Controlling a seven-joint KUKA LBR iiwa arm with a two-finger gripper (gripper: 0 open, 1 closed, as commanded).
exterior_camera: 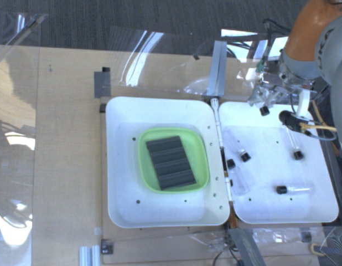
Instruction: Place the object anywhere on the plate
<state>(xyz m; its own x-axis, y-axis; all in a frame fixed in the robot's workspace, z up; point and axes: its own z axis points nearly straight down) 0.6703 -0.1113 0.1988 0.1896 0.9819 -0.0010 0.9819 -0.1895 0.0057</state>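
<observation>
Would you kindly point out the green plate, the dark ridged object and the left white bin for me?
green plate (145,173): camera view, on its bare left rim.
dark ridged object (170,163): camera view, on the middle of its top face.
left white bin (121,126): camera view, on its bare floor near the upper left corner.

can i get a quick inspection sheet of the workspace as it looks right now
surface: wooden bench bearing two shallow white bins side by side, left bin and right bin
job's things: green plate in the left bin; dark ridged block lying on the plate, inside its rim
clutter: small black pieces scattered on the floor of the right bin
grippers: gripper above the far edge of the right bin, nothing seen between its fingers
cables: black cable and yellowish cable by the arm's wrist
surroundings: clear panels round the bench, dark carpet beyond
</observation>
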